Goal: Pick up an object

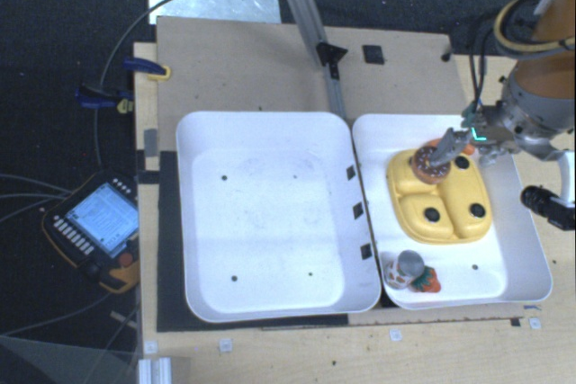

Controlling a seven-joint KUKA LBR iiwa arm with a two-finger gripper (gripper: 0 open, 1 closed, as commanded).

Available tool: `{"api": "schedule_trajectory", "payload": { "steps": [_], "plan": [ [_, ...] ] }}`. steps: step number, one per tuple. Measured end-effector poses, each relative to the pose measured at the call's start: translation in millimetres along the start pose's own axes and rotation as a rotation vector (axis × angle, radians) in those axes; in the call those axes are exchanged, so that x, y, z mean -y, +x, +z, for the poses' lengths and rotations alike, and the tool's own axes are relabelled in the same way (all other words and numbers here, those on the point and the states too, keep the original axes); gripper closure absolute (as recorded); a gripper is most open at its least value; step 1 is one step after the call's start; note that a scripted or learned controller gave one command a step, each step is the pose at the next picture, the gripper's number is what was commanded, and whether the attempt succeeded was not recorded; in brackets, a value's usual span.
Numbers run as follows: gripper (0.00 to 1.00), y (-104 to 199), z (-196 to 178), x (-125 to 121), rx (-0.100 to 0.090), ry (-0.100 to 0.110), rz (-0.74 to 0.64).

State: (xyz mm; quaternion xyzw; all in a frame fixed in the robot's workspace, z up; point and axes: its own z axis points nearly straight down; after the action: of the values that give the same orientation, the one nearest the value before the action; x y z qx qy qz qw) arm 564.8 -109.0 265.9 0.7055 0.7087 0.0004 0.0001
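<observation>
The grey arm's tool (438, 159), its grip impossible to make out, reaches onto a yellow moulded plastic toy (439, 198) lying in the right white bin (526, 261).

yellow lumpy toy (440, 203), flat, right bin (526, 279)

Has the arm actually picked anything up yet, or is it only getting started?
Nothing looks lifted yet. The gripper is down in the right bin, at a small brown object on the yellow tray-like piece; whether it grips it is unclear. A small grey and orange item lies untouched near the bin's front. Left to do: get a firm hold and raise something clear of the bin.
</observation>
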Motion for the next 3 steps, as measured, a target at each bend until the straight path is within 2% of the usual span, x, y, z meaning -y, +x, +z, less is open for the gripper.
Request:
{"api": "schedule_trajectory", "payload": {
  "steps": [1, 2, 3],
  "plan": [
    [0.0, 0, 0, 0, 0.0, -0.001, 0.0],
    [0.0, -2, 61, 6, 0.0, 0.005, 0.003],
    [0.0, -1, 119, -2, 0.0, 0.004, 0.003]
  ]
}}
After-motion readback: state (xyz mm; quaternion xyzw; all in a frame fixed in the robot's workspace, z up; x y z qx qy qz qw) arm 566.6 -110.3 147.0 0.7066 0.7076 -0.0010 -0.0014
